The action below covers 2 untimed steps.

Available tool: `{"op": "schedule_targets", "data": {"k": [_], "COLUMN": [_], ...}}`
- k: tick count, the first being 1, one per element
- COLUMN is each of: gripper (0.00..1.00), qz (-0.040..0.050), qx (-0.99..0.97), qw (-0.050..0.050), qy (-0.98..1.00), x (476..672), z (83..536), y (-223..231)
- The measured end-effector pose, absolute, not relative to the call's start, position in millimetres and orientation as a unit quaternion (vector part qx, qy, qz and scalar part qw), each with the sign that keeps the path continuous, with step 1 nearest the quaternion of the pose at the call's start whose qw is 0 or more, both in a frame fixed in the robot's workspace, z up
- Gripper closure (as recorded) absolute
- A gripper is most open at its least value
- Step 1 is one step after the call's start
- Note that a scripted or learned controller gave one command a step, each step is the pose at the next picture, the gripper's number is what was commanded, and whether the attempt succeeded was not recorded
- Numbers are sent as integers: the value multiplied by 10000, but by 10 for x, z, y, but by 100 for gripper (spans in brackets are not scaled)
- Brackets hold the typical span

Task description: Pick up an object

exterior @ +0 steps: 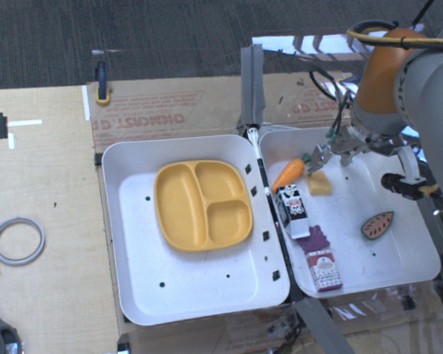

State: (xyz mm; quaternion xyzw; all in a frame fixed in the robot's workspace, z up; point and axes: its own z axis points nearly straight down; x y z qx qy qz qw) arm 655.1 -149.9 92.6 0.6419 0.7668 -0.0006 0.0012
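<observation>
The right bin (416, 268) holds an orange carrot (286, 173), a yellow cheese wedge (319, 184), a black-and-white carton (291, 203), a purple piece (313, 240), a small red-brown box (324, 270) and a watermelon slice (377, 225). My gripper (321, 157) hangs at the bin's back left, just above the cheese wedge and beside the carrot's leafy end. I see nothing held in it. The arm comes in from the upper right.
A yellow divided plate (203, 204) lies in the left bin (138, 286). Between the bins stands a divider wall (266, 207). On the bench to the left lie a grey tape ring (16, 240) and scissors (2, 344).
</observation>
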Motion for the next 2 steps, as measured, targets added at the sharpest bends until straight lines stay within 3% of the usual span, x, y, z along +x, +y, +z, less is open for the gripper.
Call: {"op": "schedule_targets", "data": {"k": [1,2], "gripper": [0,0], "qz": [-10,-16], "qx": [7934,8081], "qw": [7,2], "qy": [6087,5891], "x": [6590,6583], "z": [1452,920], "y": [-1485,-1094]}}
